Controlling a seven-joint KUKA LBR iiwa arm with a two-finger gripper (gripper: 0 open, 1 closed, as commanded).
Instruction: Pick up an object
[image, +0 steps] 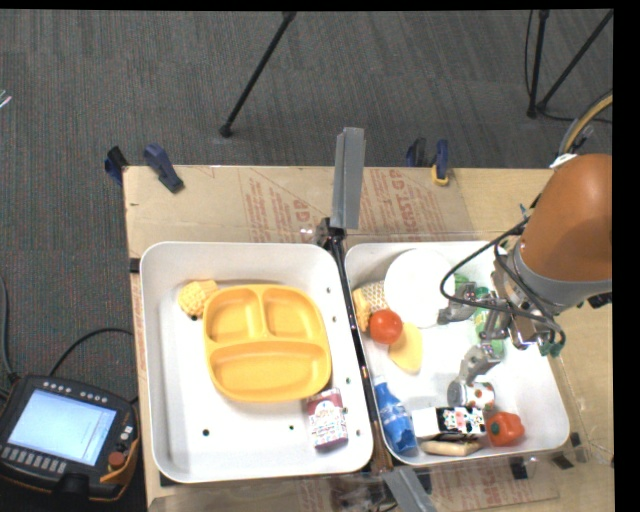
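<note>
A: A cardboard-topped bench (250, 200) on grey carpet is seen, bearing two white bins. In the right bin (560, 405), nearest the camera, a blue bottle (397, 420), a patterned box (460, 418) and an orange pepper (506, 428) are crowded together.

B: And the gripper (478, 372)?

A: It is poised just above that cluster, nothing gripped; whether its fingers are spread cannot be told. A neighbour could be nudged, or two items pinched at once.

B: Farther back?

A: A tomato (386, 325), a yellow piece (408, 350) and a white plate (418, 285) are found; these could be knocked by the wrist.
</note>
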